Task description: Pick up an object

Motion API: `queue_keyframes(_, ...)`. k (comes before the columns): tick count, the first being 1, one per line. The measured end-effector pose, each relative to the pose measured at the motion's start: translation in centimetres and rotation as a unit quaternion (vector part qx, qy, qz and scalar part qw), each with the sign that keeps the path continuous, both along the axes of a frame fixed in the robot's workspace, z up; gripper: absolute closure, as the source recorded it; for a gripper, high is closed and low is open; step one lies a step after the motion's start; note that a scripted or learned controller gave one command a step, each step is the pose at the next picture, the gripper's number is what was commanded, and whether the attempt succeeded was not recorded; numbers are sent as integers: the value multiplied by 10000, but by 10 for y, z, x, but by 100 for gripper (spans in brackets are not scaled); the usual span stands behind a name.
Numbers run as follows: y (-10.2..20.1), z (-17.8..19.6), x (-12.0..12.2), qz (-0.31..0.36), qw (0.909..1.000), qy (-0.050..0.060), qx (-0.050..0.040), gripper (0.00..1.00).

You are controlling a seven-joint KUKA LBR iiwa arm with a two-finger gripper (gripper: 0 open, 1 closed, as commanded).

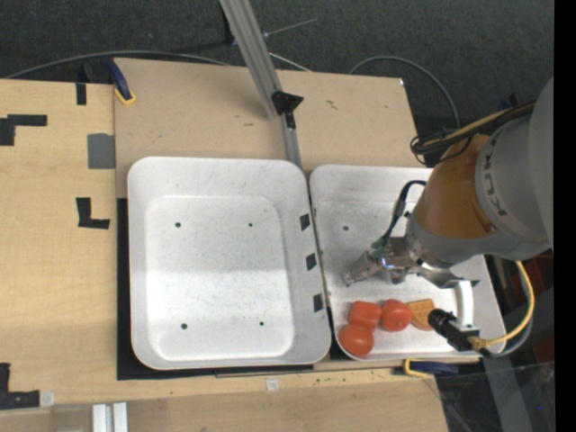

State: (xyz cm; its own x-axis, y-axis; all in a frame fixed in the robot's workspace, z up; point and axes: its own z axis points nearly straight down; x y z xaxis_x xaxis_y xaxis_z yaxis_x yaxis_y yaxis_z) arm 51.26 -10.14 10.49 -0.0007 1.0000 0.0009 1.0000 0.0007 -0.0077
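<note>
Still no pick, by the look of it: left to right, the left bin (153,241) sits beside the right bin (360,192), where the gripper (376,266) hangs low over the speckled floor w/ nothing visible between its tips. How wide it stands can't be told from this angle; the metal end is small and blurred. Just below and slightly right of it, near the bin's front edge, lie three red-orange objects (364,314) bunched together, w/ a paler orange piece (421,312) touching their right side. None is lifted. Judged from this, approach is done or nearly so; descent onto a piece, closing and lifting are all left. Arm (468,201) leans in from the right.
</note>
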Motion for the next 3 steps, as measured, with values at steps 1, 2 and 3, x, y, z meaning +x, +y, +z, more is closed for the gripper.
queue_keyframes(1,0,-16,0,-1,10000,-28,-8,0)
queue_keyframes(2,1,-6,0,5,10000,-26,-2,100)
queue_keyframes(3,4,37,-4,2,10000,-47,-4,100)
